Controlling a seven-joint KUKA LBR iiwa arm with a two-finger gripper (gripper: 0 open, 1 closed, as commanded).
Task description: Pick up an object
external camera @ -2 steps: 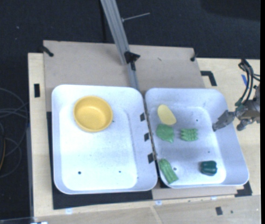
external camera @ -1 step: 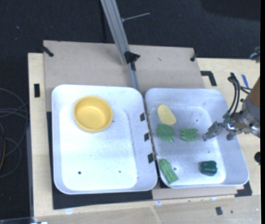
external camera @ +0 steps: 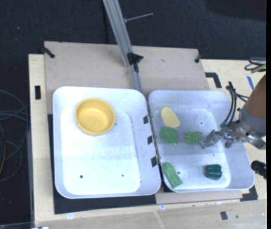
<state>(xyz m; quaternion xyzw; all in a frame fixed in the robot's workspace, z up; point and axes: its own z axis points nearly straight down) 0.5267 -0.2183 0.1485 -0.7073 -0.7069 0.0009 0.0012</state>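
The right bin [external camera: 200, 99] holds several small items. A pale yellow piece [external camera: 170, 117] lies near its left wall, with a green lump [external camera: 169, 136] just below it. Another green piece [external camera: 192, 138] lies beside that, toward the middle. A long light-green item [external camera: 172, 174] rests at the front left corner, and a dark green one [external camera: 213, 171] sits at the front right. My gripper [external camera: 215, 138] hangs low over the bin's right half, just right of the middle green piece and above the dark green one. Nothing shows in its grasp.
The left bin [external camera: 102, 175] holds a yellow bowl [external camera: 95, 116] at its back left. A grey metal pole [external camera: 118, 25] slants down to the bins' back edge. Cables [external camera: 233, 101] trail from the arm over the right bin's far corner.
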